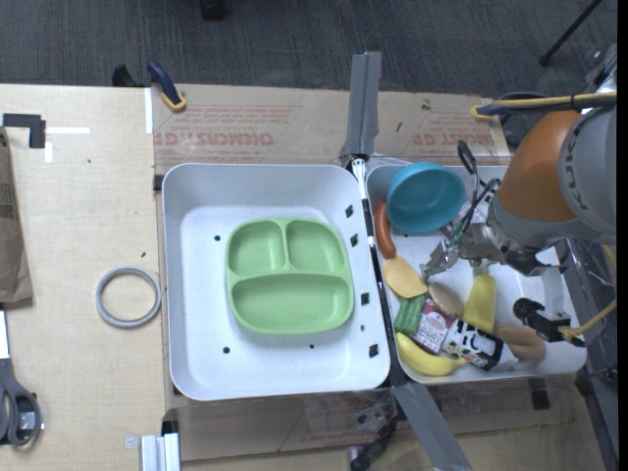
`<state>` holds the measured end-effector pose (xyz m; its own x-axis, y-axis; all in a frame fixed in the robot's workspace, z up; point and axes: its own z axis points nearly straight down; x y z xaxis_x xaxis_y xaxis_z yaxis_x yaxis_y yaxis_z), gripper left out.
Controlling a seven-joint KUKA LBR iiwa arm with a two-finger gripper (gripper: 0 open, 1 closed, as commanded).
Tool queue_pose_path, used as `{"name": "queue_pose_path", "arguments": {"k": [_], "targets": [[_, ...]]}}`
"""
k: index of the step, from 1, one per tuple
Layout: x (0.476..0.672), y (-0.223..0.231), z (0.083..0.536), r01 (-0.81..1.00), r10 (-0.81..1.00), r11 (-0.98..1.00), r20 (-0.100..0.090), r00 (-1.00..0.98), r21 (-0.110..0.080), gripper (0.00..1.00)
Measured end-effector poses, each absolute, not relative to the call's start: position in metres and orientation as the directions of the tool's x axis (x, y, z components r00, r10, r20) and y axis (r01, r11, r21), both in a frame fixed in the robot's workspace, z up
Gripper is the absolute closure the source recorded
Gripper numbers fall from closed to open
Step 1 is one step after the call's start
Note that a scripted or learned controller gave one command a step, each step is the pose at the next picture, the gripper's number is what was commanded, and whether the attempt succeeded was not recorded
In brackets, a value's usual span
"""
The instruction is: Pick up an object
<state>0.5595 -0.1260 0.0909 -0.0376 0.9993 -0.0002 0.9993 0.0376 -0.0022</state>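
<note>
Nearest us, along the front edge of the right bin (579, 361), we see a banana (424, 357) lying beside a small printed packet (461, 340) in red, white and black, and next to that a tan wooden piece (520, 342). A green item (408, 314) lies just behind the banana, partly tucked under a pale yellow, chip-shaped piece (403, 277). A yellow oblong object (480, 300) stands tilted near the middle of this bin.

To the left, the other bin (186, 263) holds a light green divided plate (289, 275), lying flat with three compartments. Further left, on the bare counter (78, 224), rests a grey ring (129, 295), and the handles of a pair of scissors (18, 415) show at the lower left corner.

A little farther in, the pincer (446, 256) hangs over the right bin, its metal fingers pointing left toward the chip-shaped piece. We cannot tell whether it is wide or narrow, and we see nothing clearly gripped in it. The grey arm with its orange band (535, 170) comes in from the right above it.

Behind the pincer, at the back of the right bin, a blue bowl (425, 196) sits tipped toward us, and an orange-red sausage-shaped item (384, 231) lies along the bin's left wall beside it.

Farthest away, a sheet of printed cardboard (275, 130) lies behind both bins, with a blue and yellow clamp (167, 86) at its left end.
</note>
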Motion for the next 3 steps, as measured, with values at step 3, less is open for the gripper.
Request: {"name": "queue_pose_path", "arguments": {"k": [3], "targets": [[0.498, -0.12, 0.091, 0.987, 0.987, 0.16, 0.0, -0.16, -0.001, 0.0]]}}
